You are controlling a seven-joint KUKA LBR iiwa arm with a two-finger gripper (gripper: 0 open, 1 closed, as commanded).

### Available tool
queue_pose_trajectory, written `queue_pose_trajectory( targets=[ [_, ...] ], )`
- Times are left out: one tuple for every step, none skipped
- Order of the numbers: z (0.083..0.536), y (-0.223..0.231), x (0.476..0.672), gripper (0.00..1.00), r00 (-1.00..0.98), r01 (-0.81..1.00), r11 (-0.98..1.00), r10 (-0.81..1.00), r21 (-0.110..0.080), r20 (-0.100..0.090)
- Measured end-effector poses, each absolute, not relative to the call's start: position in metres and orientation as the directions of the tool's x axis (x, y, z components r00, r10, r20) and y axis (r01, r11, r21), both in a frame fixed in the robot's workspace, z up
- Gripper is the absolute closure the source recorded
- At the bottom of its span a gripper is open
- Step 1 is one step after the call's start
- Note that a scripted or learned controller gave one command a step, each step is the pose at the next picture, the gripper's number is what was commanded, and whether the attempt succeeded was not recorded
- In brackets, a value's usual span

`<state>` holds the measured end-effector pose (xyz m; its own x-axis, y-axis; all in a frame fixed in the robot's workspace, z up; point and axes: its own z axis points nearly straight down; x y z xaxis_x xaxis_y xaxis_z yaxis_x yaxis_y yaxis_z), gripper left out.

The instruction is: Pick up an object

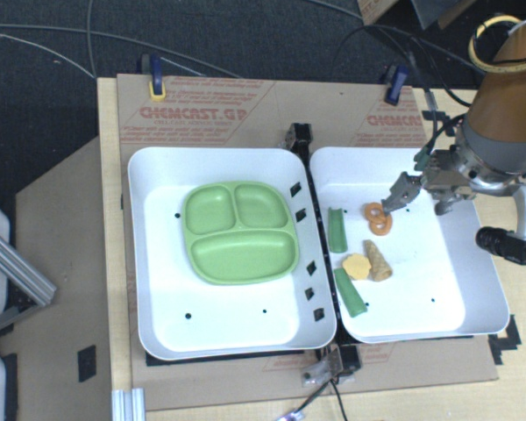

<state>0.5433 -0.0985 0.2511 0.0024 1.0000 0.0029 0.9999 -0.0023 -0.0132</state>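
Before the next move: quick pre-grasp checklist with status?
1. Gripper over the right bin: ok.
2. Target close by: orange ring sits just beside the fingertips: ok.
3. Something between the fingers: cannot tell.
4. Ring apart from neighbours: green stick and yellow piece lie clear of it: ok.
5. Green tray in the left bin, out of the way: ok.
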Motion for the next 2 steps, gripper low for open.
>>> queue_pose_trajectory(
  targets=[
    [0.257,-0.098,0.545,0.0,0.0,1.0,0.0,1.0,-0.002,0.001],
    [0.214,-0.1,0.543,0.0,0.001,1.0,-0.001,1.0,-0.006,0.002]
  ],
)
